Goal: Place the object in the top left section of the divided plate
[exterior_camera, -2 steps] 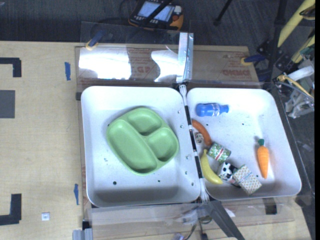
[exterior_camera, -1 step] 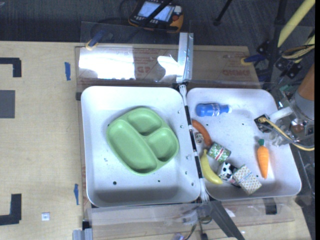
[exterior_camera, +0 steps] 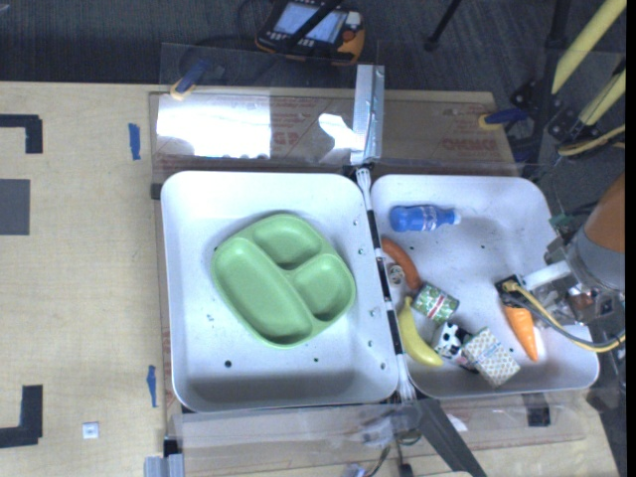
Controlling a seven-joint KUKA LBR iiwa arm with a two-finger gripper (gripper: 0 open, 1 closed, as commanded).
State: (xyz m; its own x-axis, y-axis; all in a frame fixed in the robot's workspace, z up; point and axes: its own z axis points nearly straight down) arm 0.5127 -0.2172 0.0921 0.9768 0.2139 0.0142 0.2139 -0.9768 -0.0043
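Camera view: green divided plate (exterior_camera: 285, 278) sits in the left bin (exterior_camera: 189, 266). Right bin (exterior_camera: 517, 212) holds a blue bottle (exterior_camera: 423, 218), banana (exterior_camera: 417, 340) and carrot (exterior_camera: 523, 332). Beside the carrot, the hand (exterior_camera: 556, 301); its grip state cannot be told.

Lighting was bright and even from overhead. Strong glare washed out the clear panel (exterior_camera: 248, 127) behind the left bin (exterior_camera: 189, 266). Shadows beside the green divided plate (exterior_camera: 283, 278) stayed soft. Detail looked slightly blurred.
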